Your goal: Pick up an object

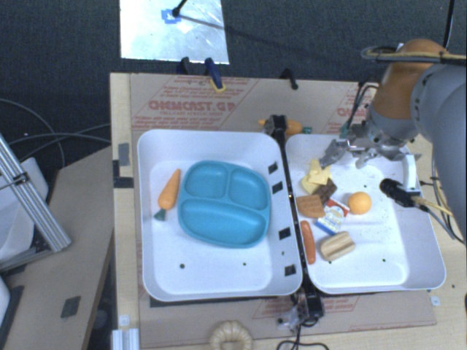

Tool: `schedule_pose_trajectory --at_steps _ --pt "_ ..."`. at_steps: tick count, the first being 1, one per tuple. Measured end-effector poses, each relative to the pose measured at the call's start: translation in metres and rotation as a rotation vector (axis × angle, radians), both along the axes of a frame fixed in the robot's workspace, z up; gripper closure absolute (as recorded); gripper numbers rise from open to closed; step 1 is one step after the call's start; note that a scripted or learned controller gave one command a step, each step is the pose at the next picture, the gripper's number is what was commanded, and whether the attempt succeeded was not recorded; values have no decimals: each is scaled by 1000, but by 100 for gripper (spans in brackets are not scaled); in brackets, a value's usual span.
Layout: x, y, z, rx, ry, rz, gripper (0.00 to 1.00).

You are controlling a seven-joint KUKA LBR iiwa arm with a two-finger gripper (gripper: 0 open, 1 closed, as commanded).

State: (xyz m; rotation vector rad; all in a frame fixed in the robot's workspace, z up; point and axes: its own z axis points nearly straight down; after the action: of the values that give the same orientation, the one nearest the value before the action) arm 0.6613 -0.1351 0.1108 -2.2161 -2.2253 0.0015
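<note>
Objects for picking lie in the right bin [416, 257]: an orange ball [359, 203], a hot dog [309, 241] and a bread roll [336, 246] beside it. Left of that bin, the left bin [164, 268] holds a blue divided plate [222, 203] and a carrot [169, 189]. The gripper [349, 152] hangs over the right bin's far edge, jaws spread, nothing between them.

Under the claw [349, 154] lies the right white bin [408, 262]. The left white bin [219, 279] touches it on the claw's far side. Both rest on a printed cardboard sheet [191, 105]. A blue clamp [214, 75] and a shiny foil square [171, 20] sit well beyond, and an aluminium frame [29, 203] stands farthest off.
</note>
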Motion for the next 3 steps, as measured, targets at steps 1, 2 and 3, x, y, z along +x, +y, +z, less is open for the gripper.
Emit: schedule_pose_trajectory --at_steps 1,2,3 --pt "4 0 -21 -1 -11 1 0" --pt "6 0 -7 -1 -16 3 100" --pt "6 1 38 -1 -8 0 100"
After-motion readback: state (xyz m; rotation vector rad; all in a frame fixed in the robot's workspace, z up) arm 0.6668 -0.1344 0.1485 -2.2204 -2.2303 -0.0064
